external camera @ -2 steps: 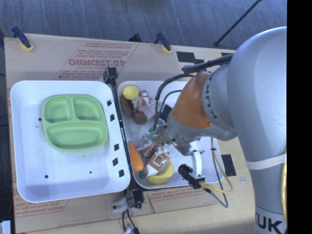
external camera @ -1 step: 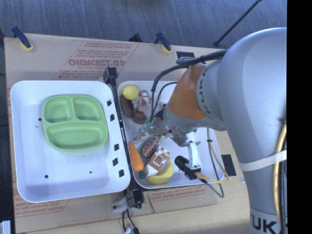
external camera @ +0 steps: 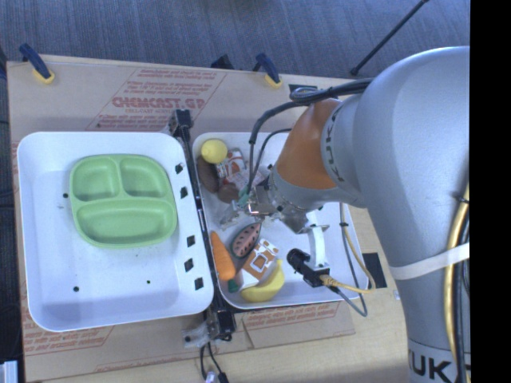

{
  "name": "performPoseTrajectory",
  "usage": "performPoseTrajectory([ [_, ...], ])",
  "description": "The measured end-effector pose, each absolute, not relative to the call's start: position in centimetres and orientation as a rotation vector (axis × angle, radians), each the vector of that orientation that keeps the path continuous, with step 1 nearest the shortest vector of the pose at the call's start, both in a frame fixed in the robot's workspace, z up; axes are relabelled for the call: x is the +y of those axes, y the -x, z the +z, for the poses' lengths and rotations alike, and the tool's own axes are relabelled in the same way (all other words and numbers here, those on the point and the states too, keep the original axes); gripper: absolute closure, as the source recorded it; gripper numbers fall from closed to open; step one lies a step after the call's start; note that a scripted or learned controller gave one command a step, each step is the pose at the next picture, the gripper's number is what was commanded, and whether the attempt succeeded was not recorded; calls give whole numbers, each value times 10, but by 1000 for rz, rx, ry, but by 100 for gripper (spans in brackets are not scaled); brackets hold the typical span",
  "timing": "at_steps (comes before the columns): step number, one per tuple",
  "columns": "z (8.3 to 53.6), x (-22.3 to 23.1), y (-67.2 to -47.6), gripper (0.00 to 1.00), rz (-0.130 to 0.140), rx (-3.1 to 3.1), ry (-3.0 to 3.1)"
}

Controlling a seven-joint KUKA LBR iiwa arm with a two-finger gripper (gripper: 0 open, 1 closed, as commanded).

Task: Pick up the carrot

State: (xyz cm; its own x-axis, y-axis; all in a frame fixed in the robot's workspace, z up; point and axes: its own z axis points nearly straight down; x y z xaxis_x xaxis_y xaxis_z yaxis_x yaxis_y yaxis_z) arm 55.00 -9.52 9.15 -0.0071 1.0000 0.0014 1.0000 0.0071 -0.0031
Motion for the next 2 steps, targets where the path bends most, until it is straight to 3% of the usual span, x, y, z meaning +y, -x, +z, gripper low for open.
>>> performPoseTrajectory([
  [1,92,-107,-555,0,1,-2226,2214],
  [2,91,-94,-517,0,5,-2225,2210],
])
